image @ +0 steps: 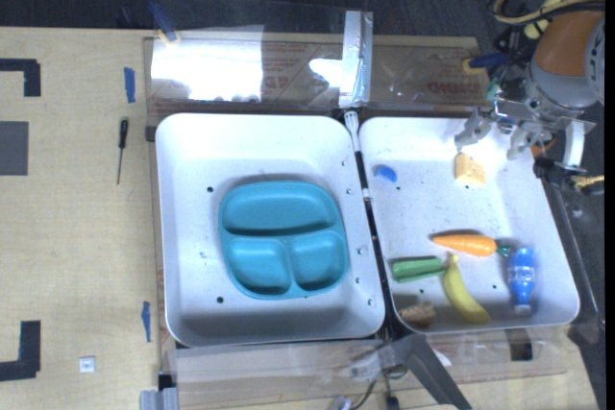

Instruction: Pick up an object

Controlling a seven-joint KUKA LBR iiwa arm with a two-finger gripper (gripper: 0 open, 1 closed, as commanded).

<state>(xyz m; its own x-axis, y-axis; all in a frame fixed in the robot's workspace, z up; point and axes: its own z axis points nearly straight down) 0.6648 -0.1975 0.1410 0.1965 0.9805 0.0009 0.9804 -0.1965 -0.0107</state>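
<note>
In the right bin (557,235), nearest, lie a banana (462,291), a green piece (415,269), a blue bottle (521,277) and a carrot (463,244). Farther back sits a pale yellow chunk (470,169). Above it hovers the end effector (500,132); how far open it is cannot be told. The left bin (183,206) holds a blue divided plate (282,236).

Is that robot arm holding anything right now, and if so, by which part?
It cannot be told. The tool hangs over the right bin's far corner, close above a pale yellow piece, but nothing is visibly between its tips.
</note>
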